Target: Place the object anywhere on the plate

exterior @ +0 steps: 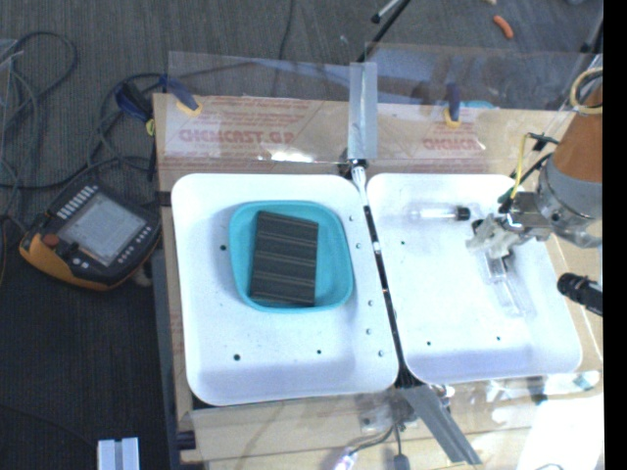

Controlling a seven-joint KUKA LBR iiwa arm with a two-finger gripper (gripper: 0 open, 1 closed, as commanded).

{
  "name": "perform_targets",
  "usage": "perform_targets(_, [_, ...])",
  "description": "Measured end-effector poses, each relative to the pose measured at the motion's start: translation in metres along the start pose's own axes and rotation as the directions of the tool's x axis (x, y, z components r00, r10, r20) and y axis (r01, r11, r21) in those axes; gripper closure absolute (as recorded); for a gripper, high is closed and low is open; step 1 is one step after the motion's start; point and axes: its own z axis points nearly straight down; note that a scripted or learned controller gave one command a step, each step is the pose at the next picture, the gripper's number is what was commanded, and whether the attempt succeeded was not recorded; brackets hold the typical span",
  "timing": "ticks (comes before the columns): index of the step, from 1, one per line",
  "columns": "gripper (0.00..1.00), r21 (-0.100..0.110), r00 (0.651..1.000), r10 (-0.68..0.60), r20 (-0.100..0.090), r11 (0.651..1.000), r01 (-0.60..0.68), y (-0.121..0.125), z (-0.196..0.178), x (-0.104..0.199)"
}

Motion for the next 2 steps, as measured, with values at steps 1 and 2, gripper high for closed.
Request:
perform_targets(1, [0.00, 0.000, 1.000, 0.000, 0.000, 1.000, 0.000, 0.000, 0.000, 0.000])
perform_targets(2, [0.00, -0.003, 1.000, -0.025, 0.000, 1.000, 0.025, 0.002, -0.151, 0.001])
